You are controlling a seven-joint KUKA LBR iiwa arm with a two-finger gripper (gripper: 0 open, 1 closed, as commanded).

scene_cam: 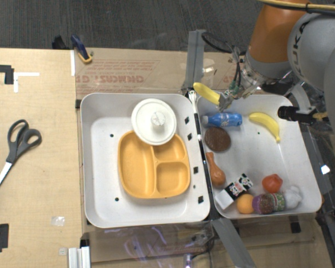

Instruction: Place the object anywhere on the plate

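Two shallow white bins are sitting side by side on the worktop [33, 166], and the grey arm [318, 38] with its orange band is reaching in from the right over the right bin [301, 166]. Its end effector [230, 96] is hanging over that bin's back left corner, just beside a yellow banana-shaped piece [206, 93] leaning on the rim there; whether the two are touching is unclear, and how wide the tool is standing cannot be told from this view. Nothing is visibly being carried.

Below the end effector, a blue bottle [223, 119] is lying on its side, with a brown round piece [217, 139] just under it. A second banana [266, 124] is lying further right. Along the front of the bin are resting an orange-brown drumstick-like piece [214, 171], a black-and-white carton [234, 190], an orange ball [245, 204], a red piece [272, 183] and a purple-and-white jar [274, 202].

The left bin [97, 166] is holding a yellow divided plate [153, 166], and a white round lid [154, 120] is overlapping the plate's back edge.

Scissors [17, 144] are lying on the pale wood at the left. Brown cardboard [128, 71] is lying behind the bins, and dark carpet [128, 10] is covering the floor beyond.
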